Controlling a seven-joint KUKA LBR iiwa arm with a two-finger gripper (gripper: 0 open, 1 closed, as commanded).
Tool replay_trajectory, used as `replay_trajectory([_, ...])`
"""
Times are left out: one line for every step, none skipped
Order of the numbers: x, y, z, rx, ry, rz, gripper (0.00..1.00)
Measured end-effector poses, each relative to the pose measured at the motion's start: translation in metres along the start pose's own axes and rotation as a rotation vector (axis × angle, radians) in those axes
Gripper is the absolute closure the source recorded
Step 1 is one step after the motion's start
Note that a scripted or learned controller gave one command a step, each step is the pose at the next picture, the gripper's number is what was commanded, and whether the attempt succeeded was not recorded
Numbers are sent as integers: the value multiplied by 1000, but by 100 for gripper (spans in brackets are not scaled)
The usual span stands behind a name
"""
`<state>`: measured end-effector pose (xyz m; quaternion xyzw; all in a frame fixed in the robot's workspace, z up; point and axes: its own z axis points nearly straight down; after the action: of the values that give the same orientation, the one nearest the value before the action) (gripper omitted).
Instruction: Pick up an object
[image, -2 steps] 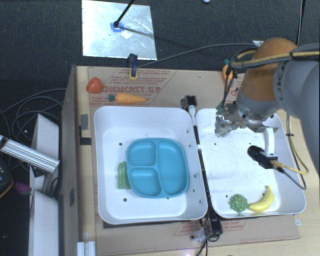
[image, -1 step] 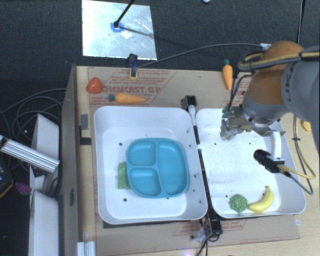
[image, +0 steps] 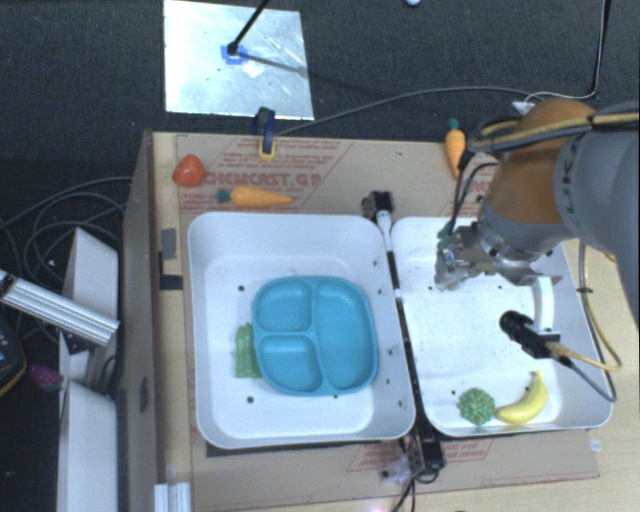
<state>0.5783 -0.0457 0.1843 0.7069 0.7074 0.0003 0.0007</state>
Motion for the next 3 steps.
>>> replay_trajectory([22,-9,0,1,1,-4,100])
replay_trajectory([22,-8,-10,-1,1,-8,100])
replay_trajectory([22,-7,-21,-2,2,-13,100])
